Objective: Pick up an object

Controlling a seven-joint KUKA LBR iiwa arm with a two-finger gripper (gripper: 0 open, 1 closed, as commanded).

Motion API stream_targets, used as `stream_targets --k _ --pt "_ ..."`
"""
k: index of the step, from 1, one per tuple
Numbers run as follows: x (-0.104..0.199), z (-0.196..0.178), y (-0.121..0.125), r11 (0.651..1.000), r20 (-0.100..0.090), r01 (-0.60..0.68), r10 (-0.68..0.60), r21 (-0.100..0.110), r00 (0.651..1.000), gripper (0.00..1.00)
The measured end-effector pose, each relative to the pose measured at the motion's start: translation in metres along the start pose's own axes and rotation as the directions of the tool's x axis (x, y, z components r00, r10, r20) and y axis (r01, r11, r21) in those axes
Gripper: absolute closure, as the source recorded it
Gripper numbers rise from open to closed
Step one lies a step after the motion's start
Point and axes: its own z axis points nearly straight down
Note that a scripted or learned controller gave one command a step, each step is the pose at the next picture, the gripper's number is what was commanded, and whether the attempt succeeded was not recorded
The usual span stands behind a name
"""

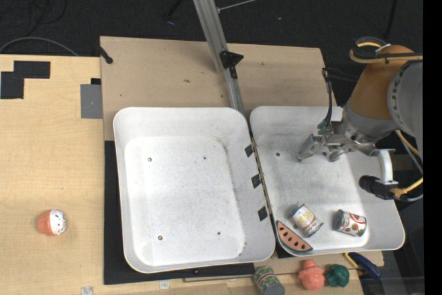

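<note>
Camera view, arm: the grey arm with its orange band enters from the right and hangs over the right bin.
Camera view, gripper: the gripper sits above the upper middle of that bin's floor, fingers spread apart, it seems, though the angle is poor; nothing lies between them.
Camera view, objects: a small can and a red-and-white can lie on their sides near the bin's front edge, apart from each other; a watermelon slice rests at the front left corner, just beside the small can.
Camera view, left bin: the left bin sits alongside the right one.
Step in hand: approach, by my reading; no object is grasped yet.
Next move: likely calls for travelling toward the bin's front, centring over one can, then descending with the fingers straddling it, clear of the watermelon slice.
</note>
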Motion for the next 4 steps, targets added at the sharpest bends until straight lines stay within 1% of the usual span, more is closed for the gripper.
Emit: stream_targets --k 1,2,3,4 --pt "0.000 -0.011 0.000 1.000 0.000 -0.001 0.001 -0.001 1.000 1.00" --pt "-0.004 -0.074 -0.001 1.000 0.002 -0.004 0.004 -0.010 1.000 1.00" --pt "-0.012 -0.122 0.004 1.000 0.003 0.000 0.000 -0.009 1.000 1.00" --pt "-0.013 -0.176 0.005 1.000 0.003 0.001 -0.001 -0.010 1.000 1.00"
